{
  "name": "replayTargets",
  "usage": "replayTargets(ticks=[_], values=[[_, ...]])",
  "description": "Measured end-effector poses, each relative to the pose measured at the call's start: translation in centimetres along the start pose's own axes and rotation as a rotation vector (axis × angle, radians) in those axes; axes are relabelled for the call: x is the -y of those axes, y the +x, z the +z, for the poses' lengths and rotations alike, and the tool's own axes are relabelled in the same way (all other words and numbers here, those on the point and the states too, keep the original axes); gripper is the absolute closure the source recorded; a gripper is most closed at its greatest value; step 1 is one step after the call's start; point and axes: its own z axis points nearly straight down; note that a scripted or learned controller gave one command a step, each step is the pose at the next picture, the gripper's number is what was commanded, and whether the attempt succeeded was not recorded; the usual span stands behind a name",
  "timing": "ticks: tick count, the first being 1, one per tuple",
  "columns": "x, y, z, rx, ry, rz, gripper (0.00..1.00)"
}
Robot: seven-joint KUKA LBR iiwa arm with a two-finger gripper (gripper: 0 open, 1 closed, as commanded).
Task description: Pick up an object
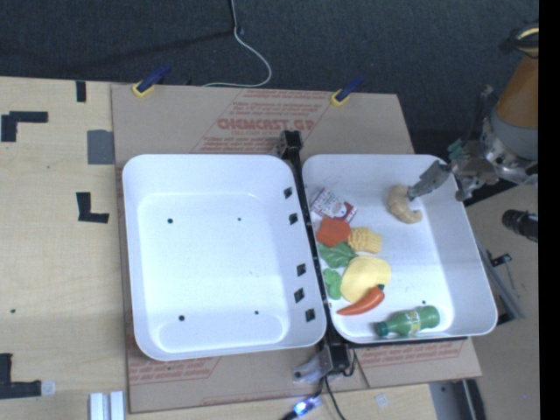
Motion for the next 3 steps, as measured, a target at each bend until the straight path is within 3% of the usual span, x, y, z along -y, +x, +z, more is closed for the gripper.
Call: replayTargets(ticks=[1, 2, 3], values=[[-5.8, 2.0, -25.3, 0.007, -0.020, -0.004, 0.00], [-6.3, -0.4, -32.7, 0.006, -0.010, 0.001, 0.00], [-0.5, 0.6, -20.2, -0.004, 0.012, 0.004, 0.00]])
